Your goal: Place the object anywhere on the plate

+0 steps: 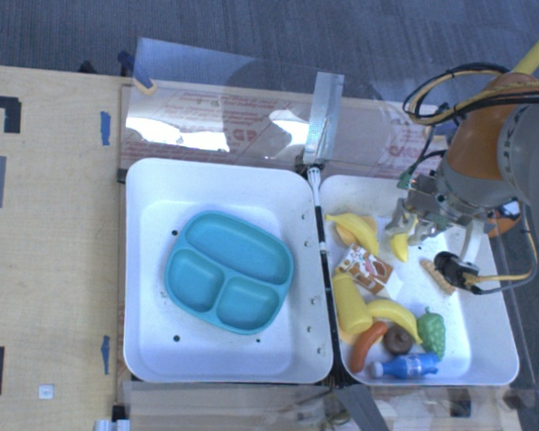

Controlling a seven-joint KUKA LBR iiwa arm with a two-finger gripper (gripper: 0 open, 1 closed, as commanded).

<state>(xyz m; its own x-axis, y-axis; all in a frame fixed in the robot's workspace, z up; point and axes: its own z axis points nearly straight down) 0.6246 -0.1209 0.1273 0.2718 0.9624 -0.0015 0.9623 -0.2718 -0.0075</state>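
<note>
A blue plate (229, 270) with three compartments lies in the left bin (151, 192), with nothing on it. My gripper (414, 227) hangs over the back of the right bin (490, 354), far from the plate. Directly under its tip lies a small yellow piece (399, 247); whether the gripper touches it is unclear. Toy foods fill the right bin: a yellow banana (357, 229), a printed snack packet (366, 268), a yellow wedge (352, 304), a second banana (394, 313), a green pepper (432, 331), a red sausage (363, 346) and a blue bottle (408, 365).
A metal divider (322, 131) stands at the back between the bins, beside clear plastic sheeting (212, 114). Black and yellow cables (453, 85) loop above the arm's orange band (477, 146). A tan piece (438, 273) and a brown round item (397, 339) also lie in the right bin.
</note>
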